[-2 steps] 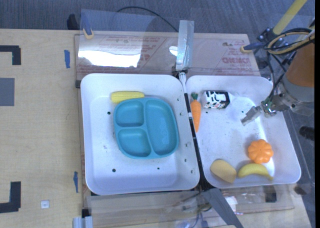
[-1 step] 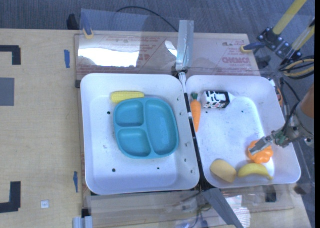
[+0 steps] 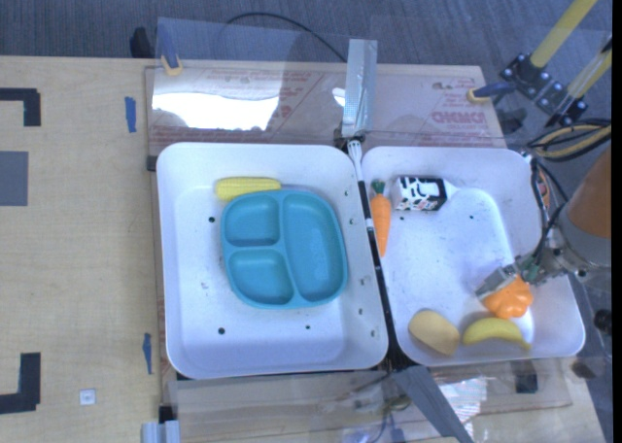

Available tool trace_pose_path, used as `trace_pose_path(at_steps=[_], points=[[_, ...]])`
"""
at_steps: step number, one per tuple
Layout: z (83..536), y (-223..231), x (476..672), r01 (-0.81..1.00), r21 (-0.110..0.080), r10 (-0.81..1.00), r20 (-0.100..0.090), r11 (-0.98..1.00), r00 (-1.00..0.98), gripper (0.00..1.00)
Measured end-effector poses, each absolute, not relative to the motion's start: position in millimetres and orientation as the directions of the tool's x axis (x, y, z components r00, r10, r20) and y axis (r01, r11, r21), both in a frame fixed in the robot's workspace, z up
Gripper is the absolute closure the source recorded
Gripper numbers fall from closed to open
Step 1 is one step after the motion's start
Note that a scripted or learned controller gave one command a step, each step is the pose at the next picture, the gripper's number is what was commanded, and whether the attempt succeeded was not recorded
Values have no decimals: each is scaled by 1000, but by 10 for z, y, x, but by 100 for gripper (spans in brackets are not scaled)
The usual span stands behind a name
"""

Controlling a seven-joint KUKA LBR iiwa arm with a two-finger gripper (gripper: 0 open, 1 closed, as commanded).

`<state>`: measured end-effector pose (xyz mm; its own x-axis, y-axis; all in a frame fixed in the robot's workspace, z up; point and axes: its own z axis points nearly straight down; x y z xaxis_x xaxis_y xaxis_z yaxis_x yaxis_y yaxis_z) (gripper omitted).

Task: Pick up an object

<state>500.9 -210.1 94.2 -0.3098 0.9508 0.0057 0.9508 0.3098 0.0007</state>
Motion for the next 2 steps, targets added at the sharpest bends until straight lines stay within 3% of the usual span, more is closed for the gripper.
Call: trace_pose_path(at_steps=[1, 2], points=[[991, -2129, 5000, 952, -4, 952, 5, 305, -305, 100], [881, -1822, 5318, 988, 12, 988, -7, 152, -152, 100]])
